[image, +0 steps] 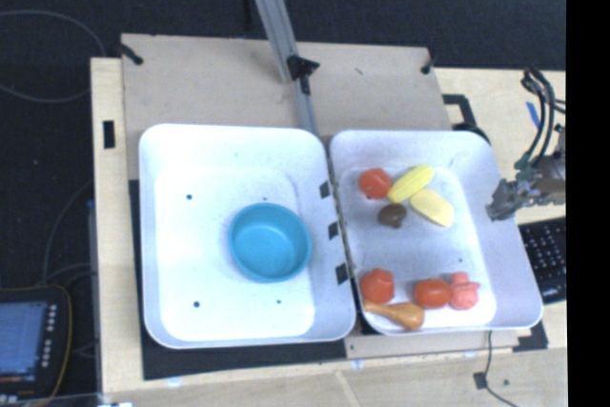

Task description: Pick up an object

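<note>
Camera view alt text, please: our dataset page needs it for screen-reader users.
Two white bins sit side by side: the left bin holds a blue bowl, the right bin scattered toy foods in red, yellow, brown and orange. The arm's pincer hangs by the right bin's right rim.

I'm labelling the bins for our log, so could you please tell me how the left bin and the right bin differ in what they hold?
The left bin holds a single blue bowl; the right bin holds several small toy foods, among them a yellow corn cob and an orange pear-shaped piece. The left bin's item sits near its middle; the right bin's are clustered at its far and near ends. Both are shallow and white.
</note>
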`<state>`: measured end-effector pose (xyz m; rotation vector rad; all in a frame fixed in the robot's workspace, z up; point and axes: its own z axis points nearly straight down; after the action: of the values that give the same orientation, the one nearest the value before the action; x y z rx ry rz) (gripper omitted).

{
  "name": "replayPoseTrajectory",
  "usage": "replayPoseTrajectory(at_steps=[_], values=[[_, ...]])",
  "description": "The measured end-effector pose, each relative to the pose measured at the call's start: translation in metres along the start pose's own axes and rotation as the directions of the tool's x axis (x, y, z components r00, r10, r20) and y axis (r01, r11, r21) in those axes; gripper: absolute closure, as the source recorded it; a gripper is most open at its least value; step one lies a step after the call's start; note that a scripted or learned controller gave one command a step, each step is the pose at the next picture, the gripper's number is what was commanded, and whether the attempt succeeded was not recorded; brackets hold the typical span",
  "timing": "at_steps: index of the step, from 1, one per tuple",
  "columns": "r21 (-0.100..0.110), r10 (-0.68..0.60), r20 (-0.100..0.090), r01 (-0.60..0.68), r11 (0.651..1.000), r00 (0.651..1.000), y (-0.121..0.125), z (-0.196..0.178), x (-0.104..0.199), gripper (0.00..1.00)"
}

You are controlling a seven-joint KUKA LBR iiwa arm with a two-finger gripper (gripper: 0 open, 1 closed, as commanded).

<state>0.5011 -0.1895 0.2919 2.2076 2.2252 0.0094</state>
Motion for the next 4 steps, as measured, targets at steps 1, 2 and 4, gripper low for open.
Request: replayPoseTrajectory(at_steps=[1, 2, 4], values=[[0.008, 0.001, 0.000, -0.001, 1.000, 1.000, -0.004, 0.014, 0.051, 1.00], [0.008, -0.002, -0.003, 0.002, 1.000, 1.000, 0.001, 0.008, 0.105, 1.00], [0.012, 0.001, -0.001, -0.001, 1.000, 1.000, -0.004, 0.027, 0.195, 1.00]])
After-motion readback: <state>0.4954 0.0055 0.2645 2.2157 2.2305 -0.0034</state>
